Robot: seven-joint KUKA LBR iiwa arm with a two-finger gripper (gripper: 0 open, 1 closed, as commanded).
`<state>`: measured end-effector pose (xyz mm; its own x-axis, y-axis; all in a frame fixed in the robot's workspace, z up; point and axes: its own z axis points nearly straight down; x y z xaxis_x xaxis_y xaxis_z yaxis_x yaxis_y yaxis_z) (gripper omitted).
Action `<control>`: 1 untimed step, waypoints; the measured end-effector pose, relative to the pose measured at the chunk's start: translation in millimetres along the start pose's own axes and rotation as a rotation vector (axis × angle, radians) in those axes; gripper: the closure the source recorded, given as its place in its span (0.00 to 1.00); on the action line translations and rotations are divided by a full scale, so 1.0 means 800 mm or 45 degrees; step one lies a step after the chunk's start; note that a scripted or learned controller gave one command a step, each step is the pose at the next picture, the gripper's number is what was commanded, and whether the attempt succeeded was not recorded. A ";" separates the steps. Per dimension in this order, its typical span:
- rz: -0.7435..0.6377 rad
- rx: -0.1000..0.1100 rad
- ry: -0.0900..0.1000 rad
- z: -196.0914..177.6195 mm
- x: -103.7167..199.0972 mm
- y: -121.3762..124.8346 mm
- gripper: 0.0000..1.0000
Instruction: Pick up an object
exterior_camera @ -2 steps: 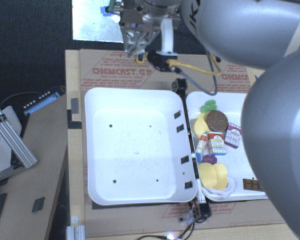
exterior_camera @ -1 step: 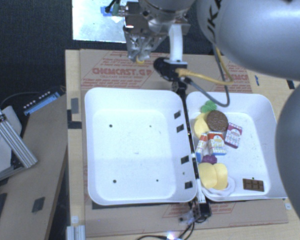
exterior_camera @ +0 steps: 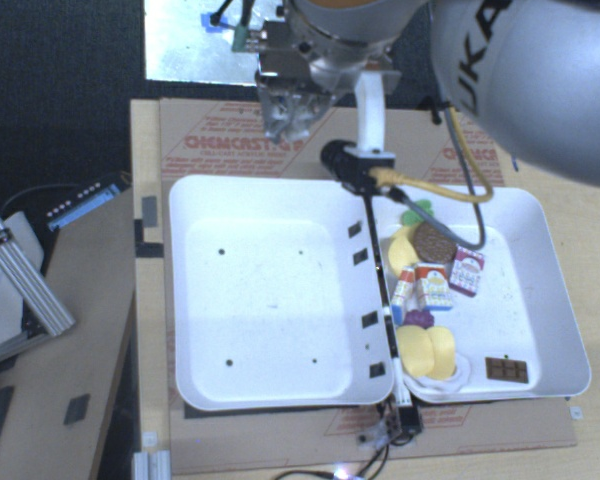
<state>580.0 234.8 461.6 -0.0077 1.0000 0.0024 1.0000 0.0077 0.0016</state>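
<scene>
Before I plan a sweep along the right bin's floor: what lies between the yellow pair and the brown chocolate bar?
In the camera view, bare white bin floor separates the yellow pair from the chocolate bar.

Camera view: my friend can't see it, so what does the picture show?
A grey robot arm hangs its gripper above the bench, behind two white bins. The right bin holds small toys heaped by the divider, including a brown cookie and a chocolate bar.
</scene>
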 end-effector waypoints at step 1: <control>0.010 -0.009 -0.002 -0.020 -0.003 0.102 1.00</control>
<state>661.7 233.2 477.9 0.0005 1.0000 0.0008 1.0000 -0.0005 0.0083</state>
